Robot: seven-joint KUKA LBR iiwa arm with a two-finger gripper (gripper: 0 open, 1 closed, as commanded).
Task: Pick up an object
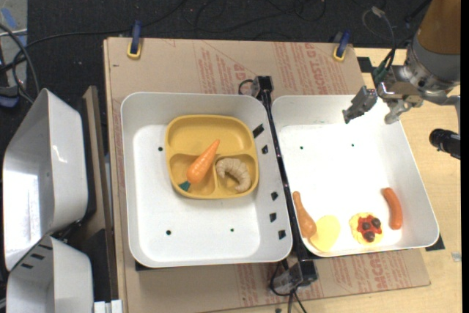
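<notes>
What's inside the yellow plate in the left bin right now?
The yellow plate holds a carrot lying tilted and a pale shrimp beside it. A small dark green bit shows at the carrot's lower end. Whatever lies beneath these is covered.

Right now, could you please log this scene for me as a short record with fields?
arm: reaches in from the right, claw above the right bin's far edge
claw: open, holding nothing
left bin: yellow divided plate with a carrot and a pale shrimp
right bin: drumstick, yellow disc, small pizza, sausage along the near edge
</notes>
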